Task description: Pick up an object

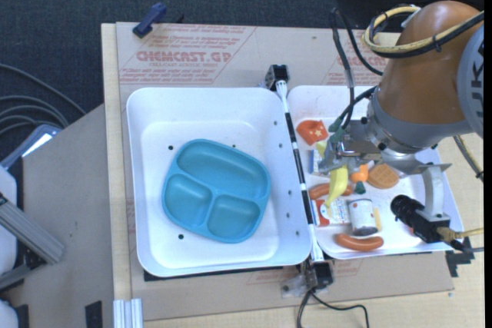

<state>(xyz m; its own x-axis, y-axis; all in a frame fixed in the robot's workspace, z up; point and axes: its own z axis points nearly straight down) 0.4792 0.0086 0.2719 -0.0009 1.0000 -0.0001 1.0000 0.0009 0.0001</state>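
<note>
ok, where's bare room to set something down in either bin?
Left bin: bare white floor all round the blue divided plate, widest along the far wall and left side. Right bin: crowded, with tomato, banana, can and sausage packed under the arm; only a thin strip by the far wall.

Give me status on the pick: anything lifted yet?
Done: the arm has reached into the right white bin, with the gripper low over the toy food. In hand: nothing visibly held; whether the jaws have closed cannot be told. The yellow banana-shaped toy, the sausage-shaped toy and the small can lie in the bin. Left: grasp and lift one. The blue divided plastic plate sits in the left bin.
</note>
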